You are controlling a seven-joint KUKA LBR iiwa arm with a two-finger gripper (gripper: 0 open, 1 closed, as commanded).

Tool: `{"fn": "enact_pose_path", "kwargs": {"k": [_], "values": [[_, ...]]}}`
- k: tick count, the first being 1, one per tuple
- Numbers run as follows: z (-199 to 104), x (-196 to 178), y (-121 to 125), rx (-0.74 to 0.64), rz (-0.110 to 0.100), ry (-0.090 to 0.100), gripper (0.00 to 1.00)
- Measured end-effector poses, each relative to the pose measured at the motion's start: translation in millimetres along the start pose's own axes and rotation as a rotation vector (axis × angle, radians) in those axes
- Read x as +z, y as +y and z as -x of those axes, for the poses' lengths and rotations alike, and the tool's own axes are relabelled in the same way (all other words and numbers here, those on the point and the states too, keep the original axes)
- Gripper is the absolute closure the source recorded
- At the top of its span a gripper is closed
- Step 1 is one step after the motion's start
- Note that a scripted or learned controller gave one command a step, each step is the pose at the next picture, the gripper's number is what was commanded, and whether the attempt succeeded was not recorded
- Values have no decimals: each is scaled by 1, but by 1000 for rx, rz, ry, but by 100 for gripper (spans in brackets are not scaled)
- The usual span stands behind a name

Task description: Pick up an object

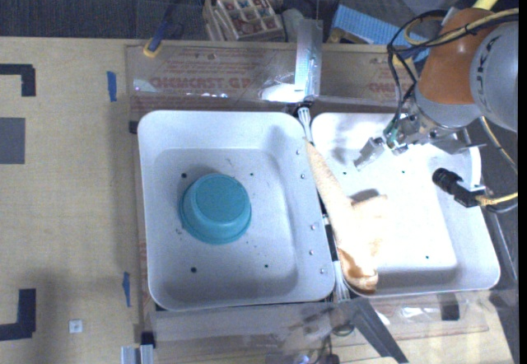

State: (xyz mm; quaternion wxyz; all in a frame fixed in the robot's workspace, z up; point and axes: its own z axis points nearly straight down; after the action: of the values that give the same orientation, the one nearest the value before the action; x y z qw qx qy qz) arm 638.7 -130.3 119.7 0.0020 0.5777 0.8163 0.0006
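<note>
A teal bowl lies upside down in the middle of the left bin. A long tan, soft-looking object stretches along the left wall of the right bin, from the divider down to the front corner. My gripper hangs over the back part of the right bin, to the upper right of the tan object and apart from it. Its shadow falls on the bin floor just beside the tan object. The grey arm with its orange band comes in from the upper right.
A black fitting with a yellow cable juts over the right bin's right side. Cardboard, plastic wrap and clutter sit behind the bins. The wooden bench lies to the left.
</note>
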Motion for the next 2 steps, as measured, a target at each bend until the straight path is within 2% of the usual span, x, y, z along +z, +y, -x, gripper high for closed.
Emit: {"fn": "enact_pose_path", "kwargs": {"k": [1,2], "values": [[-26,31,-32,-185,4,-1,0],[-24,19,-30,-181,11,-4,100]]}}
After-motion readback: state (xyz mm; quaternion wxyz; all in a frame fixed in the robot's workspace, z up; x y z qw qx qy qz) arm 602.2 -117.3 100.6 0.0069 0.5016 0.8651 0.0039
